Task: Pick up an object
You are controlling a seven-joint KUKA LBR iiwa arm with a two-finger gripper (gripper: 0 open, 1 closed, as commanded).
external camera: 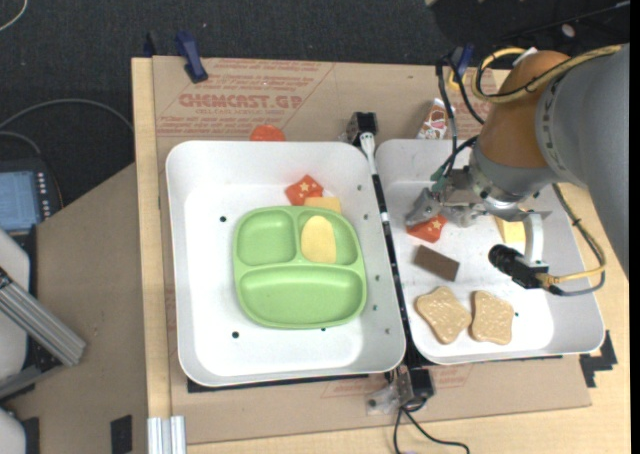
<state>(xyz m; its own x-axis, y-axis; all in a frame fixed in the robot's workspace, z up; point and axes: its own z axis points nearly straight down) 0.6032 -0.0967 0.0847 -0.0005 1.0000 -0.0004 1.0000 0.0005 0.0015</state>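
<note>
One two-finger gripper (428, 214), down low inside the right-hand shallow white bin (570, 342), near its upper left part. Width of its opening: impossible to tell from this angle. Nothing visibly held.

Just below the gripper, touching or nearly touching it: a small red block (429, 231) lying on the bin floor. A little further below: a flat dark brown rectangular piece (436, 262). Further below still, near the bin's front edge: two tan toast-shaped pieces, one (442, 312) under the brown piece, the other (492, 317) just to its right. To the gripper's right, partly hidden by the grey wrist: a pale yellow piece (510, 232).

Well to the left of the gripper, in the left-hand shallow white bin (190, 242): a green plastic divided plate (298, 292) with a yellow oval piece (318, 239) in its upper right compartment. Just above that plate: a second red block (304, 189) and a small yellow chunk (322, 205), side by side.
</note>
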